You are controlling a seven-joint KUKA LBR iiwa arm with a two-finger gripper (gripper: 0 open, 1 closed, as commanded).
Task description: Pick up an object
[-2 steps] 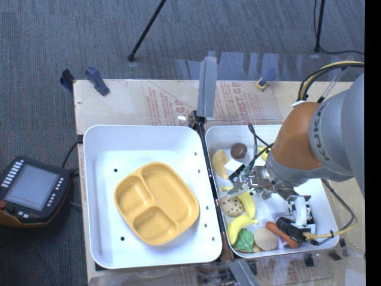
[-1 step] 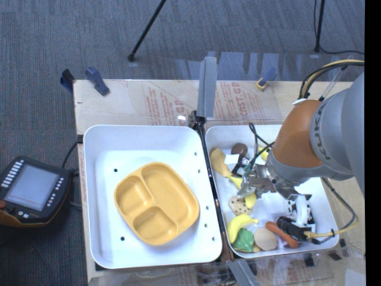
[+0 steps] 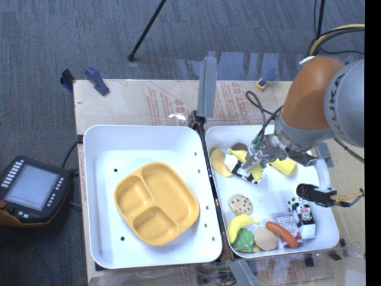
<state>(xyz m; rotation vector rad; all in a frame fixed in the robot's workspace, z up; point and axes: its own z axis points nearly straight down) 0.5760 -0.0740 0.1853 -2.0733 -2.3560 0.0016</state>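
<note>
My gripper (image 3: pixel 254 158) reaches down into the upper left part of the right bin (image 3: pixel 329 177). It sits over a cluster of small toys: a yellow piece (image 3: pixel 239 154), a black and white piece (image 3: pixel 243 170) and a yellow wedge (image 3: pixel 219 162) further left. The gripper's tip is tangled visually with these toys, so contact with any of them is unclear. Another yellow piece (image 3: pixel 285 166) lies just right of the gripper, under the wrist.
Lower in the right bin lie a cookie (image 3: pixel 240 204), a banana (image 3: pixel 240 223), a green toy (image 3: pixel 243 240), a tan disc (image 3: pixel 265 239), a sausage (image 3: pixel 282 233) and a cow-patterned carton (image 3: pixel 302 211). The left bin (image 3: pixel 101 154) holds a yellow divided plate (image 3: pixel 156 202).
</note>
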